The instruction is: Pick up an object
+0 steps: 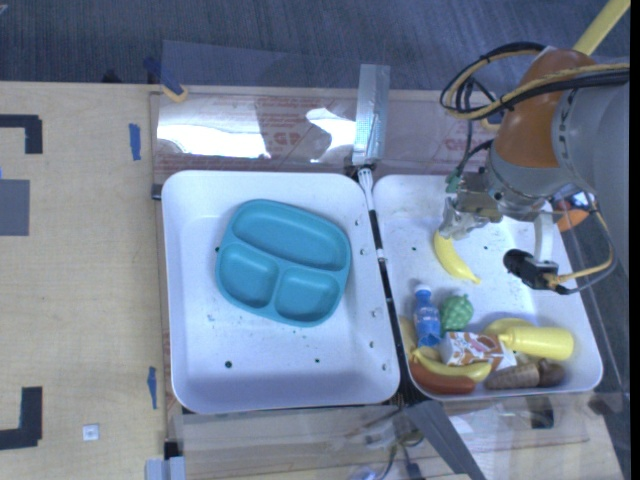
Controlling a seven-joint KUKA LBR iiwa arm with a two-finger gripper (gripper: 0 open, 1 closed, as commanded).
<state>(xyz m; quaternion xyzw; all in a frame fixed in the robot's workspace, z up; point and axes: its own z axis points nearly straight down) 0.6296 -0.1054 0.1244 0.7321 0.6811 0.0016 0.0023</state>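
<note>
My gripper [461,220] hangs over the back of the right bin [400,213], directly above the upper end of a yellow banana [453,257] that lies on the bin floor. The grey arm with its orange band reaches in from the right. At the front of the right bin lies a pile: a small blue-capped bottle [427,317], a green strawberry-like toy [457,311], a yellow mustard bottle [537,341], a red and white carton [470,349], a hot dog [445,375] and a brown potato-like piece [520,375].
The left bin [190,348] holds a blue three-part plate [283,261]. A metal bracket [371,118] stands behind the divider between the bins. A black cable end [530,266] dangles over the right bin. The wooden bench [70,298] lies to the left.
</note>
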